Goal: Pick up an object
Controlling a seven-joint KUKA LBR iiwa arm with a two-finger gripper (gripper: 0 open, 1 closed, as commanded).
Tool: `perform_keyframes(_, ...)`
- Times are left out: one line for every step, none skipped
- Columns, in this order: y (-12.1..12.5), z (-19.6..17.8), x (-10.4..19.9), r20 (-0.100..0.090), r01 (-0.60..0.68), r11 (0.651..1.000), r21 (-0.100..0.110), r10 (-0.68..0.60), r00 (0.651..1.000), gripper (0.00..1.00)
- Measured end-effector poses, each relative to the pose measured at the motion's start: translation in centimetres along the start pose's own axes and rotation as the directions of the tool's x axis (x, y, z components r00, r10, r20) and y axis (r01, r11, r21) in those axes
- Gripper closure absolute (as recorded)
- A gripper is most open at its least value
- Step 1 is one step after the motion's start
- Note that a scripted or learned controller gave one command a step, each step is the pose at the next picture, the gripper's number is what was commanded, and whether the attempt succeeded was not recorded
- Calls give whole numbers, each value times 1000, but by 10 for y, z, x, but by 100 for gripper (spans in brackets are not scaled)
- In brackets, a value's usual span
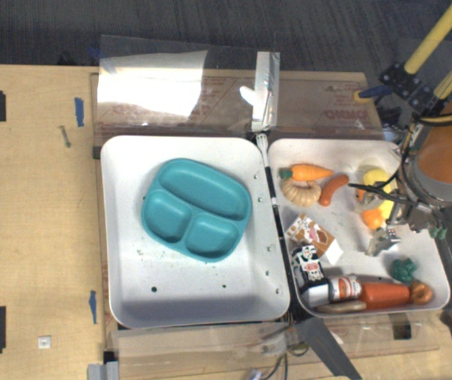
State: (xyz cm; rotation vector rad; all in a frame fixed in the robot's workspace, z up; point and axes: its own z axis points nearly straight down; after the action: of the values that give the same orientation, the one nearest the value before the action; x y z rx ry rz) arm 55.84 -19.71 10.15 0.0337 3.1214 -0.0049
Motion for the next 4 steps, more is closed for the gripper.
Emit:
perform_keyframes(1,14,-24,-11,-63,998,-1,63,998,0)
perform_keyframes(48,12,7,-10,-83,997,-2,83,996,0)
perform_keyframes(-5,-23,-30,-7,381,924,-5,-381,924,0)
perform_keyframes(5,13,-9,-8,331,944,-5,-331,944,0)
